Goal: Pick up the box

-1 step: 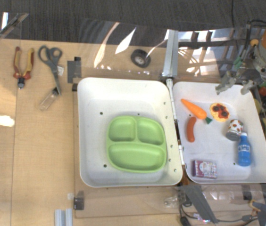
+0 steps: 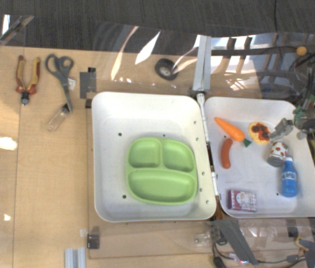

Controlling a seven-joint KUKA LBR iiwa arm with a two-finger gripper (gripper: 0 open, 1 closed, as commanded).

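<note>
The small flat rectangular box, with a pinkish-purple printed face and a pale border, lies flat in the near left corner of the right-hand shallow white bin. It lies close to the bin's near wall, apart from the other items. Farther back in that bin lie an orange plastic carrot with a green tip, a red-orange toy sausage, a small round toy pizza with red topping, a blue plastic bottle with a white cap and a grey-and-white cup-like object with red spots. The grey two-finger gripper reaches in from the right, over the far right part of this bin, well apart from the box; whether its fingers are spread or together cannot be told. The left-hand white bin holds a light green three-compartment plastic tray.
</note>
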